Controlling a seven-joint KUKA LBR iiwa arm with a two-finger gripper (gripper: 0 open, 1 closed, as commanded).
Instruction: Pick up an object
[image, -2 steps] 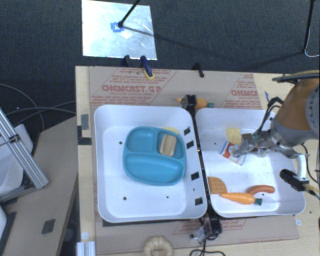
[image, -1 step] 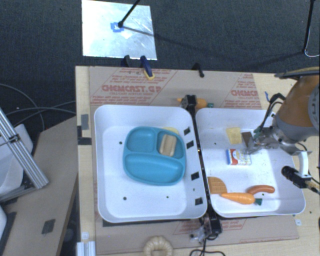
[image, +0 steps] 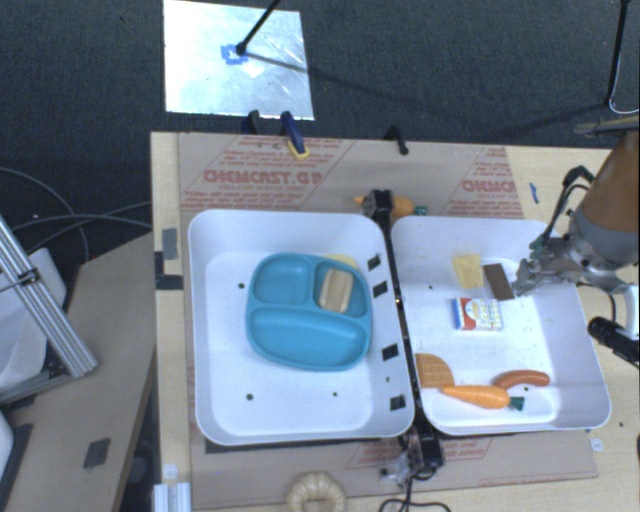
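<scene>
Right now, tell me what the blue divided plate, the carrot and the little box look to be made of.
Blue divided plate: likely moulded plastic, with a smooth matte, uniform colour. Carrot: probably a plastic toy, evenly orange with a green stub end. Little box: seemingly printed cardboard, with flat faces and red and blue print. None is certain from this view.

Evenly lit from overhead, slightly soft.
Glare on silver sheet (image: 238, 58); faint shadows inside white bins (image: 300, 410); mild blur throughout.

Robot lab bench.
Shown by clamped cardboard (image: 262, 168) under two white bins (image: 215, 300), loose cables (image: 70, 215), aluminium framing (image: 35, 305), dark carpet (image: 80, 80).
</scene>
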